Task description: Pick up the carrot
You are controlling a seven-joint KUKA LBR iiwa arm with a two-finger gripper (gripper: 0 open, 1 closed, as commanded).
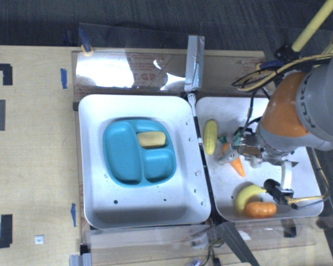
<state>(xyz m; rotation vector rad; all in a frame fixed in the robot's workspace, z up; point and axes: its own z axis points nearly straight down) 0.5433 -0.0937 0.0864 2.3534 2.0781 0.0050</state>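
Note:
The carrot (238, 165) is a small orange cone lying in the right bin (299, 173), near its middle, with its tip pointing toward the front. My gripper (232, 151) hangs directly over the carrot's thick end, low in the bin and very close to it. The gripper body hides that end of the carrot. A small orange patch shows just left of the gripper. The grey arm with its orange band (283, 115) reaches in from the right.
A yellow-green corn cob (210, 136) lies left of the gripper by the bin's left wall. A banana (247, 195) and an orange fruit (261, 209) sit at the front. The left bin (94, 165) holds a blue divided plate (125, 154) with a yellow item (151, 139).

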